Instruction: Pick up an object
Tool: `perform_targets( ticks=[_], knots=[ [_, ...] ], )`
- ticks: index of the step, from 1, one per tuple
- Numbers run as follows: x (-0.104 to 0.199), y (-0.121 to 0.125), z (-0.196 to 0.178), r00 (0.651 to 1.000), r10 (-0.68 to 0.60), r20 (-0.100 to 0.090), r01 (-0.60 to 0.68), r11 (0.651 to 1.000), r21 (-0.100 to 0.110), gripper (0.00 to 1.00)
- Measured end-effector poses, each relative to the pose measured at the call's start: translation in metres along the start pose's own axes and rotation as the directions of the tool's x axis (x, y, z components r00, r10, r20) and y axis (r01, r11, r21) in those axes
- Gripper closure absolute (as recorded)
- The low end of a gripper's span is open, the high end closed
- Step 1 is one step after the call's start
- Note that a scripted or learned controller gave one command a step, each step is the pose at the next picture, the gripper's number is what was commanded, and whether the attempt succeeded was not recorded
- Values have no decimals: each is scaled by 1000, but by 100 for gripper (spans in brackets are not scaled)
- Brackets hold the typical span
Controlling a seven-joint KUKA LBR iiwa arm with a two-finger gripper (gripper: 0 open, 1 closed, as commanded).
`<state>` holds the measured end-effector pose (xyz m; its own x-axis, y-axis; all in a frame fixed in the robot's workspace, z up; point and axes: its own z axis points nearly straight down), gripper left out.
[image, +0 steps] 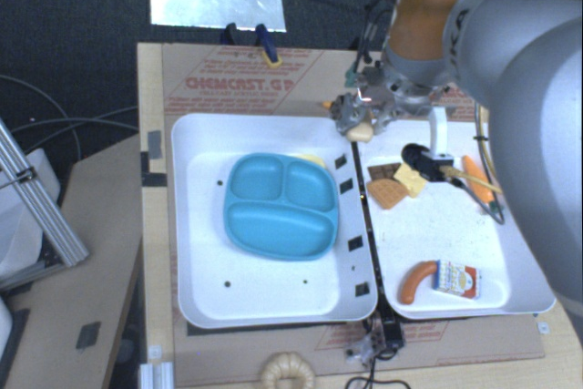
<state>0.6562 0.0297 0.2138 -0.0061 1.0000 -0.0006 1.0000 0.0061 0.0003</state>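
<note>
The fingers (349, 116) of the gripper (358, 125) are closed around a small pale tan piece (363, 133), as far as you can see it from above; the piece shows just under the tips. You find the gripper at the far end of the wall between the two bins, and the piece hangs over that far rim.

In the left bin (205, 278) you see a blue plate (281, 205) with three sections, lying flat near the middle. In the right bin (455, 232) there is a brown cracker (387, 193) near the middle wall, touching a yellow wedge (412, 181). An orange carrot (475, 174) lies toward the right side. Near the front rim a reddish sausage (414, 281) lies just beside a small carton (456, 279).
</note>
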Motion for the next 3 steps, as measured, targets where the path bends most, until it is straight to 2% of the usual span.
perform_targets(
  ticks=[2, 3],
  knots=[
    [7, -7, -7, 1000, 0, 0, 0, 1000, -2, 100],
    [3, 7, -20, 1000, -1, -1, 1, 1000, -3, 100]
  ],
)
